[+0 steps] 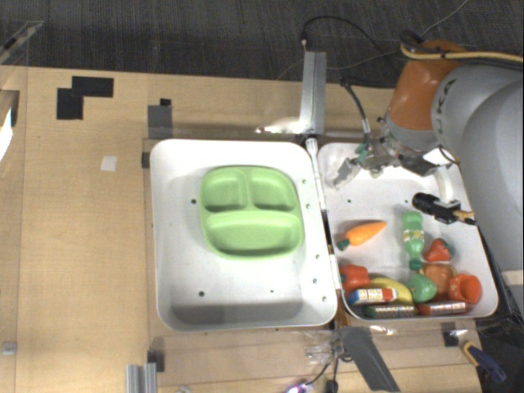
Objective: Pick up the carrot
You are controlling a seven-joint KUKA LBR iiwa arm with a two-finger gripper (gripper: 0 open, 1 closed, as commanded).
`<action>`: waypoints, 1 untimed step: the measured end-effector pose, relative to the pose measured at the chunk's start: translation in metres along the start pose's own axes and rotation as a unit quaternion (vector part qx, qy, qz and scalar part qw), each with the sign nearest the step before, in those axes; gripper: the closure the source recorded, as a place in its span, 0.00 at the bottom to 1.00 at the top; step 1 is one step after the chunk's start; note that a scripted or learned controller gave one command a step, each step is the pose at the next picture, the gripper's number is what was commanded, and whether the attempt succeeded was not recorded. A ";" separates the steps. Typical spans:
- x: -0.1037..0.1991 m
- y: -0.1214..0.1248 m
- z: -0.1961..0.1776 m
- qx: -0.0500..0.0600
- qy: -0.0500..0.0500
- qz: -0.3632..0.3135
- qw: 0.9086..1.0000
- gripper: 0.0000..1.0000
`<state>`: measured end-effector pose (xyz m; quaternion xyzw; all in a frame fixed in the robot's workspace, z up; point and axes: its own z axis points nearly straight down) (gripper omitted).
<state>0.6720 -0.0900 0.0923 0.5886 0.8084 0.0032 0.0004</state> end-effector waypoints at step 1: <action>0.036 -0.072 -0.094 0.000 -0.003 -0.015 1.000 0.00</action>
